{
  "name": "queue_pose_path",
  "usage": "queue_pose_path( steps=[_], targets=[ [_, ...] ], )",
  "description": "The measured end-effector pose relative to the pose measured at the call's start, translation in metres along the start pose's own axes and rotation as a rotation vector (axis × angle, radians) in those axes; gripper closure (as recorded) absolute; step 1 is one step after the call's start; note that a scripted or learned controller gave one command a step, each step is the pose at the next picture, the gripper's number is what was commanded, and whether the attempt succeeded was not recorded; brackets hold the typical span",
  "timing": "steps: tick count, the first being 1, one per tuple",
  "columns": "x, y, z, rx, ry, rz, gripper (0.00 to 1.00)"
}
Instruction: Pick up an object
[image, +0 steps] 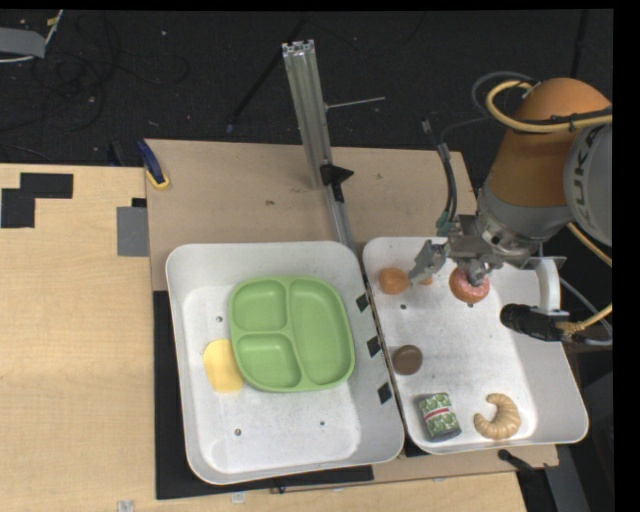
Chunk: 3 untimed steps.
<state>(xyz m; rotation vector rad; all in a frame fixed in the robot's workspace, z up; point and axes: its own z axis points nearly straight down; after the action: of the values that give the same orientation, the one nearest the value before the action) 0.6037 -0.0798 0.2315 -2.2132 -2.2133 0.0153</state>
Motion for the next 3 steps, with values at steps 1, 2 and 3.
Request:
queue_pose_path(
  steps=[1, 2, 3],
  targets=[
    [0.000, 0.002, -0.007, -0.014, -0.001, -0.002, 0.00],
    [0.007, -0.005, 0.045, -0.006, 0.000, 0.002, 0.00],
    [-0.001, -0.012, 0.102, -0.006, -0.001, 0.001, 0.00]
  ],
)
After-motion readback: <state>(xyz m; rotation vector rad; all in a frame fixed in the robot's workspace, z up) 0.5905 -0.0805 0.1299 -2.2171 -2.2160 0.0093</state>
